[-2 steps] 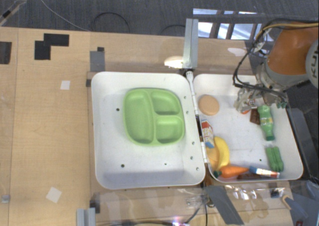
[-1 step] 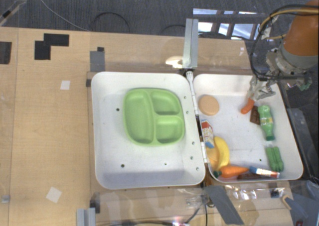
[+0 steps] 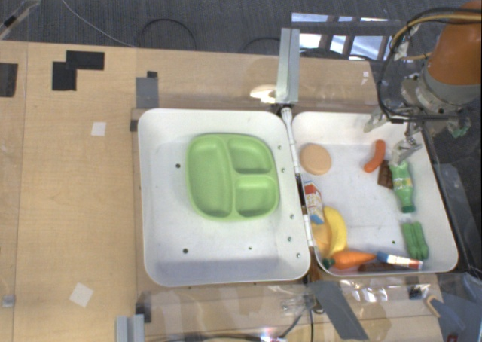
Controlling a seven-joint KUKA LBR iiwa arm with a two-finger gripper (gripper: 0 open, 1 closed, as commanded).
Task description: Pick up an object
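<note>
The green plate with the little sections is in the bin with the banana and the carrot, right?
Not quite. The camera view shows the green plate alone in the left bin. The banana and carrot lie in the right bin.

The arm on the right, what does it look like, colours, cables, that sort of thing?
The arm is grey metal with a broad, rounded orange band above the wrist. Dark cables, one yellowish, loop around its upper part. Below the wrist sits a grey two-finger gripper with thin, pale metallic fingers. No readable markings show.
</note>
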